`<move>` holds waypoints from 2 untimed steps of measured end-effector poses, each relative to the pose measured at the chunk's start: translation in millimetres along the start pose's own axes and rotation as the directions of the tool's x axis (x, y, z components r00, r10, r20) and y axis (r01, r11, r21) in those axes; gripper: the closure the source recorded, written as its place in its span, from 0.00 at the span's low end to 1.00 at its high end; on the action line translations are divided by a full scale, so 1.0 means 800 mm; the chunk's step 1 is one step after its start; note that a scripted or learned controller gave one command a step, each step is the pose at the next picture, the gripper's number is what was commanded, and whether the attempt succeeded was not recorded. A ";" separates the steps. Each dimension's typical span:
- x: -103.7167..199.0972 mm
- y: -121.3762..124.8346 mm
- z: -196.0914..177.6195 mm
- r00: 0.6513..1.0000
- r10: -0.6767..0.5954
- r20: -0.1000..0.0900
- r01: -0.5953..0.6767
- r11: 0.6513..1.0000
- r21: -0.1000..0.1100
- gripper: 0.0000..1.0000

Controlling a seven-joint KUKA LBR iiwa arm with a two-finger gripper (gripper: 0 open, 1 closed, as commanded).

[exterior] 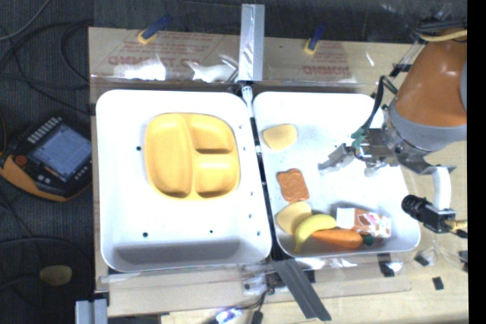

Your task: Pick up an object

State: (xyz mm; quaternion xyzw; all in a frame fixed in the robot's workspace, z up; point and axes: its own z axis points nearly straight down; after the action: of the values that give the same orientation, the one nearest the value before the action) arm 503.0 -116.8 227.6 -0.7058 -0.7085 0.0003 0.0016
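Observation:
The right bin (334, 111) holds several toy foods. A pale yellow bun-like piece (279, 135) lies at its upper left and a brown-orange flat piece (292, 184) sits below it. Along the front wall lie a pale round piece (291, 214), a banana (315, 224), a carrot (336, 239) and a small white and red carton (370, 223). My gripper (353, 162) hangs over the bare middle of this bin, right of the brown-orange piece and above the carton. Its fingers (332, 161) are spread open with nothing between them.
The left bin (121, 239) holds a yellow divided tray (191, 154). A metal divider (251, 42) stands behind the seam between the bins. A handheld pendant (47, 155) lies on the floor at far left. The arm's orange band (433, 91) overhangs the right bin's right edge.

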 end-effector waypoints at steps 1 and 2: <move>0.019 0.007 0.162 0.994 -0.111 0.000 0.111 0.994 0.000 0.00; 0.019 0.007 0.163 0.994 -0.111 0.000 0.111 0.994 0.000 0.00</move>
State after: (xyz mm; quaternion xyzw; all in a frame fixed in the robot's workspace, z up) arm 507.8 -101.2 97.5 -0.6654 -0.7465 0.0004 0.0016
